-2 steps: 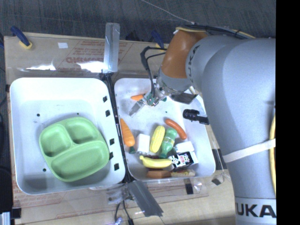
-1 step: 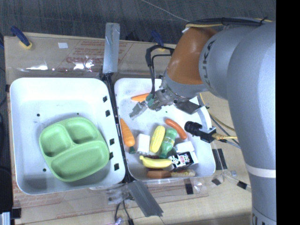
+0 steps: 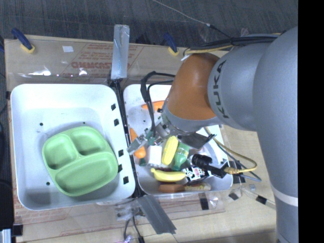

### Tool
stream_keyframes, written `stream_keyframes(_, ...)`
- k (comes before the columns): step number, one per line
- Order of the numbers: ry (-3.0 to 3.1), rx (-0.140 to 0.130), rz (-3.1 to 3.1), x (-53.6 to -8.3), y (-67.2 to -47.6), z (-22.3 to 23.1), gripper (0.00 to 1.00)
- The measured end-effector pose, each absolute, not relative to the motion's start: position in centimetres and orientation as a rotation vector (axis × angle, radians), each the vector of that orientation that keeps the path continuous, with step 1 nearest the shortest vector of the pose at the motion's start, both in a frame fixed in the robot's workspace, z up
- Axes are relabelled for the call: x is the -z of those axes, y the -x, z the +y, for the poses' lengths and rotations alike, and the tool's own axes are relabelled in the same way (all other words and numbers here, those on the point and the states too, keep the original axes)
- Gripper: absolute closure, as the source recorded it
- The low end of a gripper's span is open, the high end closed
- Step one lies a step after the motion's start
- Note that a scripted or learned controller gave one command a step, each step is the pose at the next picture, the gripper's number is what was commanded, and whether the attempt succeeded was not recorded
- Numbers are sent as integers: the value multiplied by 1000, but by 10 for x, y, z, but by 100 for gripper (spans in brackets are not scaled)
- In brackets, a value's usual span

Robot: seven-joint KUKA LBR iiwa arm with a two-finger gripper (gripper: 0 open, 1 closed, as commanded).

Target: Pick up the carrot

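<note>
1. Camera view: your grey arm with its orange band (image 3: 195, 92) reaches down into the right shallow white bin (image 3: 132, 105), covering most of it.
2. The two-finger gripper (image 3: 147, 142) sits low at the bin's left wall; you cannot tell whether it is released or clenched.
3. The small orange carrot (image 3: 139, 153) lies just below the gripper, near or touching it; contact is unclear.
4. To the gripper's right: a yellow corn-like piece (image 3: 170, 151) and a green item (image 3: 180, 159); below those, a yellow banana (image 3: 168, 175).
5. Well off to the gripper's left, the green divided plastic plate (image 3: 80, 159) rests in the left white bin (image 3: 30, 97).
</note>
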State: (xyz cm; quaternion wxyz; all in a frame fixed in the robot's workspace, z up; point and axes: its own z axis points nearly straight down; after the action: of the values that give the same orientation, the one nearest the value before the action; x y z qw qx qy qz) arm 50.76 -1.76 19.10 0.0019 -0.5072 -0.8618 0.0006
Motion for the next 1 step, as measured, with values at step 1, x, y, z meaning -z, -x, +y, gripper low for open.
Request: stream_keyframes(1, 1707, -2, -2635, -191, -539, -6, 0)
